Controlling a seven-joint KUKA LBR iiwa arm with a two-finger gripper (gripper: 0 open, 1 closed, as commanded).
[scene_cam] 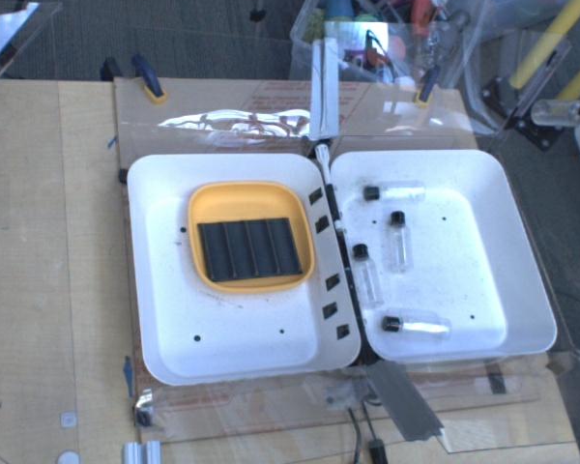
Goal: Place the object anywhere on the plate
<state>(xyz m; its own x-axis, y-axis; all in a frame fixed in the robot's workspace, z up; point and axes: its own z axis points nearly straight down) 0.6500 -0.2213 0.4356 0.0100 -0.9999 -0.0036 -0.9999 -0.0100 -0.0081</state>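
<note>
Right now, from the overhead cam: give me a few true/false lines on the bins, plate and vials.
1. The yellow plate sits in the left bin. True.
2. The dark ridged insert lies in the right bin. False: it lies on the plate.
3. Four clear vials with black caps lie in the right bin. True.
4. One vial already rests on the plate. False: all four are in the right bin.
5. The vials stand upright. False: they lie on their sides.

A yellow plate (249,201) bearing a dark ribbed block (248,248); clear, black-capped vials (398,241) in white bins (522,288) on a tan surface (39,259).
</note>
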